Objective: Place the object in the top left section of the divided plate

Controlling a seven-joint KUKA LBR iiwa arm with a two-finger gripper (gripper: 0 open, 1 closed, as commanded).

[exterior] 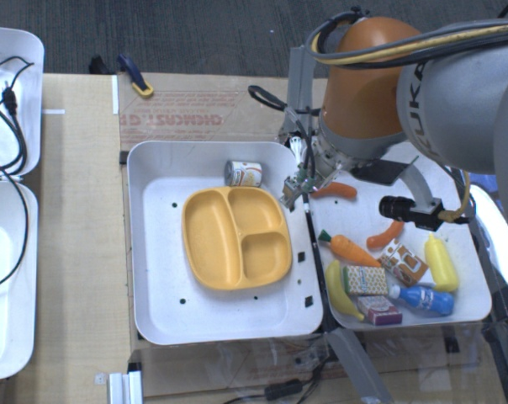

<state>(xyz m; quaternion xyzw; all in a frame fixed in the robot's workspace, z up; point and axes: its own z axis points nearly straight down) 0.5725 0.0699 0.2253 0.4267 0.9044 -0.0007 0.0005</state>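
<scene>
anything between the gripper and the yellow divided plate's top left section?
In the camera view, bare white floor of the left bin and the yellow divided plate's rim separate it from the gripper. A small tin can lies just above that line.

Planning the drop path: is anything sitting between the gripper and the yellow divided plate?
Nothing visible. The gripper hangs at the plate's upper right edge, over the left bin. The small can lies just beyond the plate's top rim, beside that route rather than across it.
</scene>
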